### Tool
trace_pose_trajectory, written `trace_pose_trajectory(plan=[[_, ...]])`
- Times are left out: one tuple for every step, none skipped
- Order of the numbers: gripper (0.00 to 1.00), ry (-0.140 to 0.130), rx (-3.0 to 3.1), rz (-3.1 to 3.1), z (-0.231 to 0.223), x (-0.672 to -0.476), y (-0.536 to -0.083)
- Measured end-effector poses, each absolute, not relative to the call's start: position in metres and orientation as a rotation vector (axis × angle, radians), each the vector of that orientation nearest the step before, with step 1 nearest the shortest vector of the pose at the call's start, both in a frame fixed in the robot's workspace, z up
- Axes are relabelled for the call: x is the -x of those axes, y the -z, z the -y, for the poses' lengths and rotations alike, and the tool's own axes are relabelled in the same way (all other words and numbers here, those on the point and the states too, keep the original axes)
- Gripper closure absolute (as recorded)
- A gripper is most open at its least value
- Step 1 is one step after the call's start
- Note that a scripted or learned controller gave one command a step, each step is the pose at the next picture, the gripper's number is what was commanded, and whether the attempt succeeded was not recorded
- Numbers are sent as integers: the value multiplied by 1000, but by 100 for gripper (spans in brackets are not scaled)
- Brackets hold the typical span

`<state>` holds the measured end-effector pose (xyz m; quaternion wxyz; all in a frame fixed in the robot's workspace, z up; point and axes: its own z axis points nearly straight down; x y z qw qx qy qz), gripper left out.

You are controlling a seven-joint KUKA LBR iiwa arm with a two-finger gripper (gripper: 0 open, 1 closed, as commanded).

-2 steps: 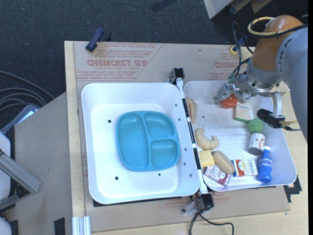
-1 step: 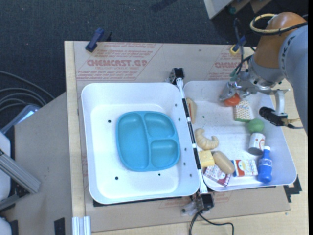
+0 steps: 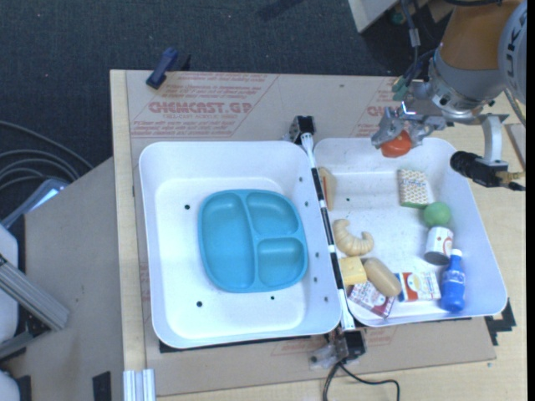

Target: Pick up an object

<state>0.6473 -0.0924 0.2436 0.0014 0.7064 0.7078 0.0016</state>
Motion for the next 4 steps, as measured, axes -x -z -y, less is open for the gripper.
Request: trace_pose_trajectory(plan=[[100, 1, -2222, -2225, 33, -575, -262], [100, 3, -2224, -2222, 44, -549, -244], [100, 2, -2224, -2223, 18, -479, -234], [100, 0, -2221, -2223, -49, -479, -241]])
